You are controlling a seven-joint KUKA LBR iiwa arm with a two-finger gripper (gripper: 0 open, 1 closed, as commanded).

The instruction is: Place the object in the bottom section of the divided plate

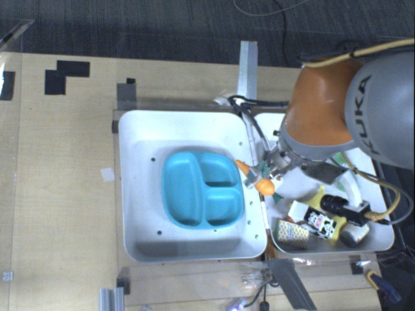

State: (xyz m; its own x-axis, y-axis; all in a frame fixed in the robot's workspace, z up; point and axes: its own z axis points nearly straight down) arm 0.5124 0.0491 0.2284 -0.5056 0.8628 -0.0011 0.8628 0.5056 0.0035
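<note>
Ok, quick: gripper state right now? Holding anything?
Gripper: closed on the orange object, above the divider between the two bins, just right of the blue divided plate. The object is not on the plate yet.

We see the divided plate [202, 188] lying in the left bin [139, 173]. The right bin [382, 238] sits beside it, with a heap of small items [321, 222] in its near half.
</note>
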